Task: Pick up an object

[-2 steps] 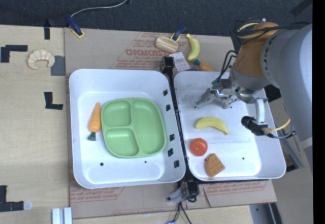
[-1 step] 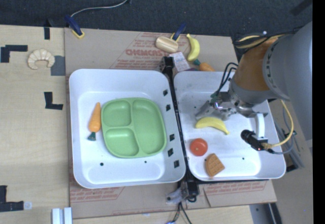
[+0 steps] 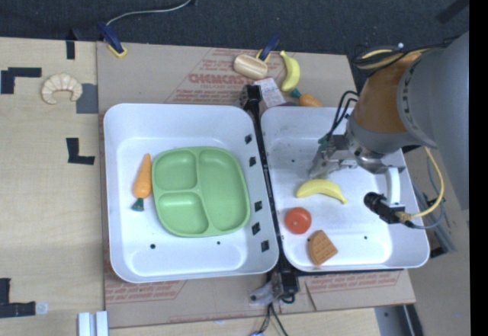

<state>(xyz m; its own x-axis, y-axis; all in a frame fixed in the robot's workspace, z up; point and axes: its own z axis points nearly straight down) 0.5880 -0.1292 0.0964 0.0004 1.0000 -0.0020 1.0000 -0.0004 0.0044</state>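
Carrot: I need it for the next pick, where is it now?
The carrot lies in the left bin, against the left edge of the green plate.

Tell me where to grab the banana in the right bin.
Grip the banana across its thick middle, coming straight down from above. It lies flat on the bin floor, curved, with bare floor on both long sides; the tapered ends would likely slip.

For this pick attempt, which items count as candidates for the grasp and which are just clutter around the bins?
In play, right bin:
banana, directly under the gripper
red tomato
brown bread piece

Lying about:
green divided plate and carrot, left bin
croissant, bread roll, second banana, on the bench outside the bins
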